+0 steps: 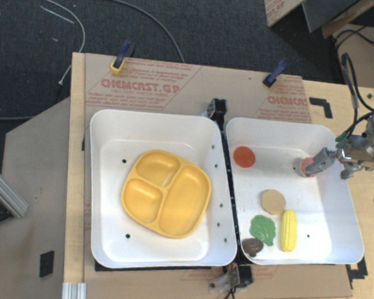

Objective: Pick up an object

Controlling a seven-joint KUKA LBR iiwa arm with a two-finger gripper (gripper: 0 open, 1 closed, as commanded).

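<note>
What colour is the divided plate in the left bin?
Yellow: the divided plate is plain yellow throughout, seen clearly in the overhead camera view.

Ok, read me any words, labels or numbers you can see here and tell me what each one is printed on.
"CHEMCAST GP", red print on the brown board behind the left bin.
Same red print, cut off, on the board behind the right bin: reads roughly "CHEMCAS".
Smaller red lines under both: too blurred to read.
Cardboard box at the top edge: red print, unreadable.
</note>
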